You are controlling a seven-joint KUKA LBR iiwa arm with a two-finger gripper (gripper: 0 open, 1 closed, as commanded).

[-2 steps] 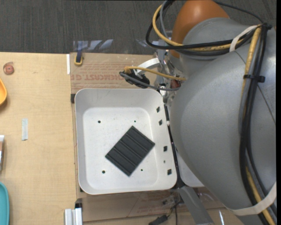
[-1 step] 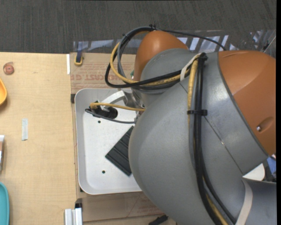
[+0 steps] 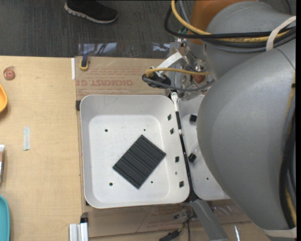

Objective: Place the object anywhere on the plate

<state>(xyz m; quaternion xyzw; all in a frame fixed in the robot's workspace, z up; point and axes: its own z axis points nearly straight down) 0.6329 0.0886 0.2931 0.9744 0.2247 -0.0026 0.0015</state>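
Dark carpet runs behind the desk [image 3: 42, 117], and someone's black shoe [image 3: 91, 12] pokes in at the top. On the desk, two white bins sit side by side. The left bin [image 3: 94, 193] holds a dark ribbed plate [image 3: 139, 161], lying flat and turned at an angle near the middle. The grey arm [image 3: 249, 117] looms over the right bin [image 3: 204, 186], covering most of it (so I cannot tell the state of the hand, or where the object is). My worry: a weak grip could drop the object short, at the wall between the bins, or let it slide off the plate.
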